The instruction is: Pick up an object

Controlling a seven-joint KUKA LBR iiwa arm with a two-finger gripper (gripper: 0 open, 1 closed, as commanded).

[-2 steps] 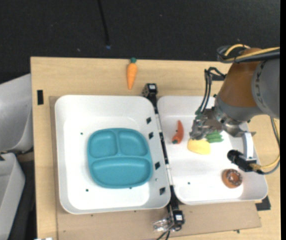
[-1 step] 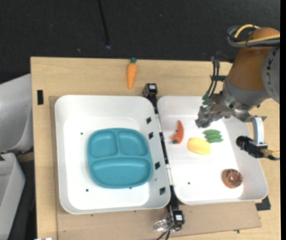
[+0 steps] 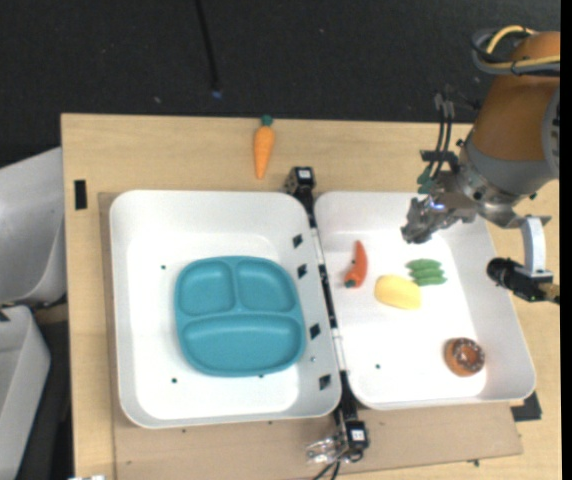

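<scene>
just under the gripper (image 3: 418, 226), in the right bin (image 3: 496, 373), the candidates are lying: one green pea pod (image 3: 426, 272) nearest below it, one yellow piece (image 3: 397, 292) beside the pod, one red chilli (image 3: 357, 264) off toward the other bin, and one brown doughnut (image 3: 463, 356) farthest down from it. the gripper is hanging above the bin's upper part with nothing between its tips, and i cannot tell how it is set. this is looking like the approach step, no pick yet made; next it is needing to centre over one item, likely the pod, and descend. farther from the gripper, one teal divided plate (image 3: 237, 315) is sitting in the left bin (image 3: 136, 268), and one orange carrot (image 3: 263, 148) is lying on the bench (image 3: 166, 148) beyond both bins.
</scene>
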